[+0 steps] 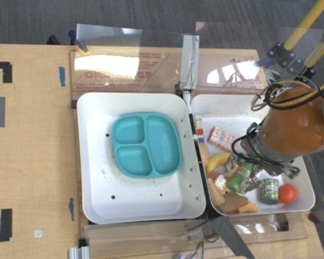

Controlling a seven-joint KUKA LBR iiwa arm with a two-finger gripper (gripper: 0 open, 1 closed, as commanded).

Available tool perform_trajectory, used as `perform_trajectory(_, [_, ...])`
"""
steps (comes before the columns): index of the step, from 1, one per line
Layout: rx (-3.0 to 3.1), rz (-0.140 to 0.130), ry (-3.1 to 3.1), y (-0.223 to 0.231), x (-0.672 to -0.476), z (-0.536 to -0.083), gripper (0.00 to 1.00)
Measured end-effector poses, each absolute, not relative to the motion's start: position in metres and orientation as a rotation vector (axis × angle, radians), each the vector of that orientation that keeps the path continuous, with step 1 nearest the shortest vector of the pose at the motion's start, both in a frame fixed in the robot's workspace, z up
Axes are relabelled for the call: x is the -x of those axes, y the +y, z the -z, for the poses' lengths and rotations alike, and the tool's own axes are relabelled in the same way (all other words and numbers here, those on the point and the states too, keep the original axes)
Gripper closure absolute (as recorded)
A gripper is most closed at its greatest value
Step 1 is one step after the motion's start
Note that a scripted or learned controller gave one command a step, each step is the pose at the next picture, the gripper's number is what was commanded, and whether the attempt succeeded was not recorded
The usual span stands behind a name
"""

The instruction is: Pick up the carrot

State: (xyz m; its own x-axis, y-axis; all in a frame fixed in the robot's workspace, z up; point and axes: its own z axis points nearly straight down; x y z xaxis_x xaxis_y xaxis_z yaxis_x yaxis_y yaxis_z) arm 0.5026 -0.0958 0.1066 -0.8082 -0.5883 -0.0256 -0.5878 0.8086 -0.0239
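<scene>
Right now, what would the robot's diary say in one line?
arm: over right bin | gripper: low among toy food | carrot: in the pile by gripper, grasp unclear | left bin: teal plate

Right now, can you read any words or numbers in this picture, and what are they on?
Red print on the cardboard sheet behind the bins: too blurred to read.
Red and white carton in the right bin: print too small to read.
Small green can: label too small to read.
</scene>
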Motion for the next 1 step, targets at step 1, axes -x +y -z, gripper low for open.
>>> perform_trajectory(1, [1.42,0.001,2.791,0.0202,-0.5199,-0.1868,1.0])
